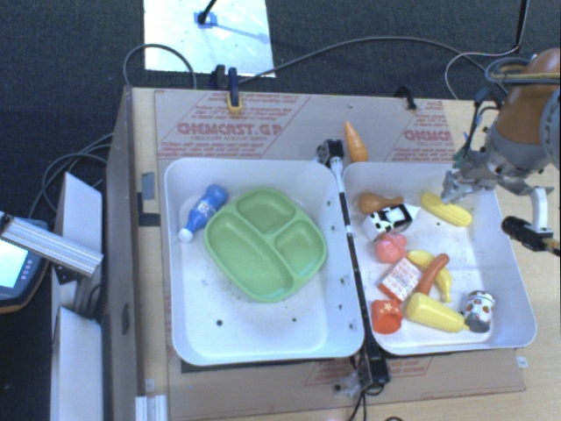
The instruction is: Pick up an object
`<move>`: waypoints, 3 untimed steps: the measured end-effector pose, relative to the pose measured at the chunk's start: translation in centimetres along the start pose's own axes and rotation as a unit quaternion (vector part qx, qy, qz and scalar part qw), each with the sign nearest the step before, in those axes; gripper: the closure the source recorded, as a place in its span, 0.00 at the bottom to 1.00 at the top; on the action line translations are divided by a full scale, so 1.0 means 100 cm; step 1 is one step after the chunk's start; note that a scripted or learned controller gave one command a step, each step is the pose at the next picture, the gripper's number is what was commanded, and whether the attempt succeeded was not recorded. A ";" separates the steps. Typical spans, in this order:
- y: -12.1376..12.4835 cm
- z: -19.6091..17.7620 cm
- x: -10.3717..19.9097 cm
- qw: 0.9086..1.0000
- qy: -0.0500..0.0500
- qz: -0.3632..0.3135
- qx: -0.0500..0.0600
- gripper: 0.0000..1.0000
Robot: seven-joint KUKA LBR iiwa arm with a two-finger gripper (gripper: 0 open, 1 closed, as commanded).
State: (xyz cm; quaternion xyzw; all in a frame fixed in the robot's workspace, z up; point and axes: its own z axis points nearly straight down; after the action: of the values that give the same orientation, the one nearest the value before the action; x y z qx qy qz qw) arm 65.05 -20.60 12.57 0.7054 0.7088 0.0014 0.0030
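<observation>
The right bin (513, 274) holds several toy foods. A yellow corn-like piece (447, 210) lies at its back, and my gripper (458, 189) hangs just above that piece's far end, near the bin's back right rim. Nothing shows between the gripper's tips. In the same bin lie a brown drumstick (377, 202), a black-and-white toy (388, 220), a pink ball (391, 247), a banana (443, 281) under a red sausage (432, 273), a red-and-white box (401, 279), a red piece (387, 316), a yellow block (431, 312) and a small grey figure (479, 310).
The left bin (188, 331) holds a green divided plate (265, 244) and a blue bottle (202, 210). An orange carrot (354, 141) lies on the bench behind the bins. The arm's grey wrist and cables stand over the right bin's back right corner.
</observation>
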 end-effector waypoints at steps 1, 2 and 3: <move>0.000 0.000 0.000 1.000 0.000 0.000 0.000 0.00; -0.090 0.004 0.048 1.000 0.001 0.002 0.003 0.00; -0.131 0.034 0.063 1.000 -0.001 0.002 -0.008 0.00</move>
State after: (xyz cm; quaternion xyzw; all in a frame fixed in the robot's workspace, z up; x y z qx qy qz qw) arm 51.97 -14.36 9.06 0.7070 0.7071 0.0060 0.0091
